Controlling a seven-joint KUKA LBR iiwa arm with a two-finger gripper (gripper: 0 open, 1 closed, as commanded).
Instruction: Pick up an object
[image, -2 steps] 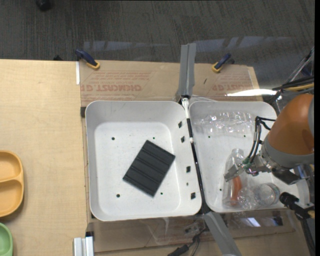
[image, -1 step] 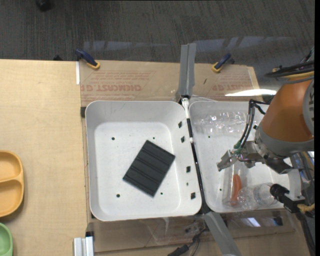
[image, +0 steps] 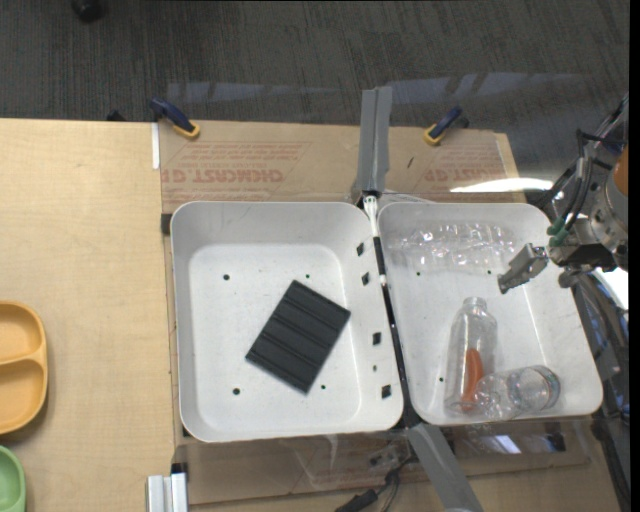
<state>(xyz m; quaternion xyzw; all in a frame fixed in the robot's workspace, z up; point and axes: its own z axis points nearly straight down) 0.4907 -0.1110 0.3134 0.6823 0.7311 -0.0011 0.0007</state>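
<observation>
Clear plastic bottle (image: 472, 360) w/ orange inside is lying in right bin (image: 570, 330); ribbed black slab (image: 298, 335) is lying in left bin (image: 200, 300). Gripper (image: 545, 262) is hovering over right bin's far edge, fingers apart, holding nothing; cardboard (image: 250, 165) is sitting under bins.

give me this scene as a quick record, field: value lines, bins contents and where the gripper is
left bin: one black ribbed rectangular pad, lying flat, turned diagonally, near the middle
right bin: clear plastic bottle with orange inside, lying on its side; crumpled clear plastic wrap at the far end; clear round jar by the near right corner
gripper: over the right bin's right side, holding nothing visible
bench extras: orange tray at the left edge
</observation>
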